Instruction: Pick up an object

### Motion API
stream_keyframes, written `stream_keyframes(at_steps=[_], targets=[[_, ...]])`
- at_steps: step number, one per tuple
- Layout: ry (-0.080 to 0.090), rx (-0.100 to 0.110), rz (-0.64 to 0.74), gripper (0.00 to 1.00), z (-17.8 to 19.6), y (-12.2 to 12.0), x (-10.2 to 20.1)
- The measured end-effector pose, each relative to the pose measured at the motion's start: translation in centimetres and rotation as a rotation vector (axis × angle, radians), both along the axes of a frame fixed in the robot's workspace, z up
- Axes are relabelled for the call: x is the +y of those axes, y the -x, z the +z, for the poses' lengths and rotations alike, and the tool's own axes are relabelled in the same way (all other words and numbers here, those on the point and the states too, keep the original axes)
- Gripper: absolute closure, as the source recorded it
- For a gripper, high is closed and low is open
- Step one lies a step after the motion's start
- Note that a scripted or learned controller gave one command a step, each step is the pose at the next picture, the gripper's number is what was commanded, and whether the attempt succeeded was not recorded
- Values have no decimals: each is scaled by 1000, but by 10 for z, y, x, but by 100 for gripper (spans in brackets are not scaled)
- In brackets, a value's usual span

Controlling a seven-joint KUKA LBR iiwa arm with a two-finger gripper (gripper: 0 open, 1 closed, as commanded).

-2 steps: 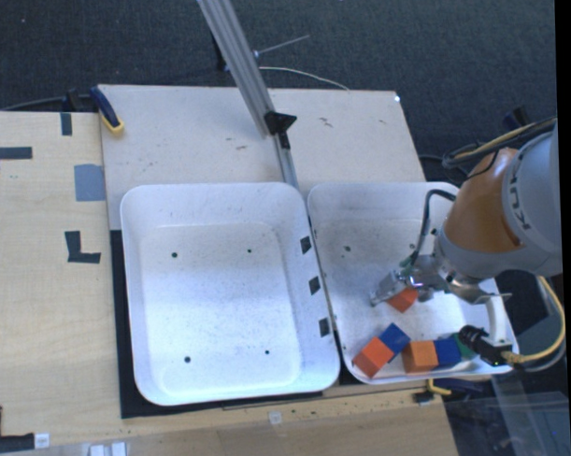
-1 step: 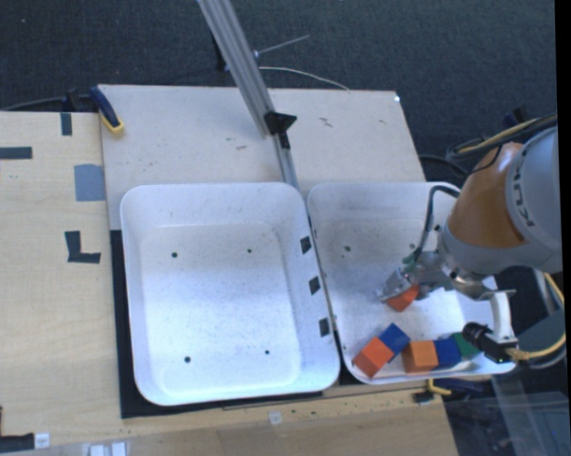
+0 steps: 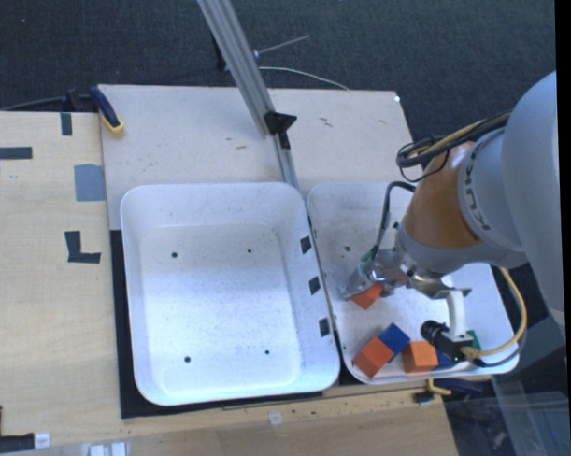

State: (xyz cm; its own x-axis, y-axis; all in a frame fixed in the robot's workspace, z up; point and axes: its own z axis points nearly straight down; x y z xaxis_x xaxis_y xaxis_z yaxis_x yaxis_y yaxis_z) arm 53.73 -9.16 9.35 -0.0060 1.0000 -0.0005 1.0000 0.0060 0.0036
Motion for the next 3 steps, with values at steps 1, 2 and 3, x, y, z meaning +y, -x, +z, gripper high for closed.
stream_keyframes(at_steps=[1, 2, 3], targets=[[-2, -3, 2, 100, 103, -39, 64], [-1, 4, -2, 100, 126, -37, 87], [-2, 8, 2, 100, 96, -57, 157]])
